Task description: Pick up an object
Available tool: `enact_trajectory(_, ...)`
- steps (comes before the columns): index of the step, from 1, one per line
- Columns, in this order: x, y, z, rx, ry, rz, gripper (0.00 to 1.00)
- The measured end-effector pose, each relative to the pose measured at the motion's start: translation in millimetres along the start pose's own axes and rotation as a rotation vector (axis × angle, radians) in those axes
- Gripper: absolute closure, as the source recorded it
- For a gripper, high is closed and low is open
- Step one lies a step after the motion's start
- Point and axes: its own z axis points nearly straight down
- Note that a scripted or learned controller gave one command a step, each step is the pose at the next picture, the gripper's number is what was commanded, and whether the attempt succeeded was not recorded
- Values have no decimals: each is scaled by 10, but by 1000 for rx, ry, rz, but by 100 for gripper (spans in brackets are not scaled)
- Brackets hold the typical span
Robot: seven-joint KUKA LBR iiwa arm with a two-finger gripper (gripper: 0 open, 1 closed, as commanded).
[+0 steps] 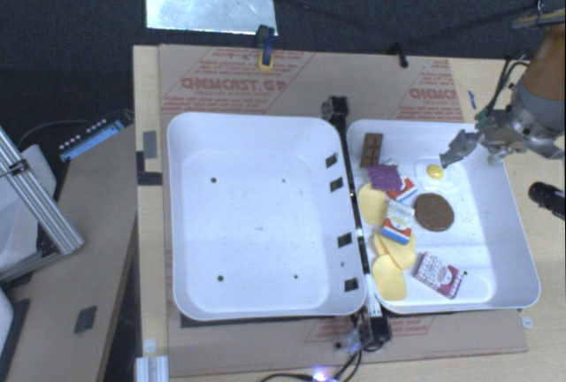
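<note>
Two white bins side by side; the right bin (508, 221) holds toy food along its left side, a brown round cookie (434, 212) central; the gripper (456, 148) hovers above a fried egg (434, 171), holding nothing.

The counter (88, 194) is a pale wooden surface, and on it lies a flat sheet of brown cardboard (301, 75) printed with red lettering. Two shallow white bins sit directly on that cardboard, touching along a shared middle edge fitted with small black clips. The left bin (186, 221) lies toward the cardboard's left side; the right bin (508, 230) lies toward its right side, reaching close to the cardboard's right edge. A yellow and blue clamp (264, 49) grips the cardboard's far edge. To the left of the cardboard, a blue and black strip (88, 134) lies on the counter.
</note>
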Motion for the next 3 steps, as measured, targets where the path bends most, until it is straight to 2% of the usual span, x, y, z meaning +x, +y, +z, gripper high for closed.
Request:
enact_trajectory(1,555,148,1216,-4,2,-3,0)
enact_trajectory(2,956,644,1175,-1,-3,-8,0)
enact_trajectory(3,938,651,1059,-12,-2,-3,100)
